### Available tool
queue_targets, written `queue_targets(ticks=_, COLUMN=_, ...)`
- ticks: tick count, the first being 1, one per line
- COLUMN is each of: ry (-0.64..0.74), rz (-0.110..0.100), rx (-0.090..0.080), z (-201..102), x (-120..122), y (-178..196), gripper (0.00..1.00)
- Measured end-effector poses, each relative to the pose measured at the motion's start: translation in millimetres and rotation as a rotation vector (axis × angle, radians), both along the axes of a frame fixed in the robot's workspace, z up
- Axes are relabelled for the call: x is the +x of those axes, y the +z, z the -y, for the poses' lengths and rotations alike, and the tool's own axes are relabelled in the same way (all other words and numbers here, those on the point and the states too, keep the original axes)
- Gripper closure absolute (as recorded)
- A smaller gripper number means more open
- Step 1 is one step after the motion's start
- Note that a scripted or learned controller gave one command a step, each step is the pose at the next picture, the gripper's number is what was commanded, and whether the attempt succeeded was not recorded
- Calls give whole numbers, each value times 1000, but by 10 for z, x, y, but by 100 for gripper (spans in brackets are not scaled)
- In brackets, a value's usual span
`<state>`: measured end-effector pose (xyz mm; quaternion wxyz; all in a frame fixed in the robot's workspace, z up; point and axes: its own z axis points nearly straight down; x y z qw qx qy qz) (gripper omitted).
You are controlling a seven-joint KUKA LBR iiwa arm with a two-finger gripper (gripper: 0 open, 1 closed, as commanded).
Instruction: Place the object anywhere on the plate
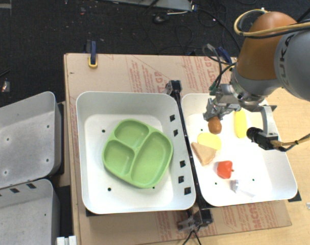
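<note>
A green divided plate (138, 152) lies in the left white bin (88, 111). My gripper (215, 114) hangs over the upper left part of the right bin (277, 188), directly above a small brown rounded object (214, 126). The object's top meets the gripper's lower end, and its grasp point is hidden by the gripper body. The plate has nothing on it.
The right bin also holds a yellow banana-like piece (240, 123), a yellow wedge (210, 140), a tan wedge (203, 153), a red piece (224, 169) and a small pale item (236, 186). A black divider (184, 142) runs between the bins.
</note>
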<state>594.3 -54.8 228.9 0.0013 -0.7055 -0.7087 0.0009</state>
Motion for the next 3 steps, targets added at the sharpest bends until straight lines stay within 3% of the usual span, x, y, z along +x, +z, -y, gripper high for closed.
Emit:
queue_targets(ticks=2, ry=3, rz=0, rx=1, z=-1071, x=-460, y=47, gripper=100)
queue_targets(ticks=3, ry=1, rz=-2, rx=0, z=-1425, x=-864, y=-44, gripper=100)
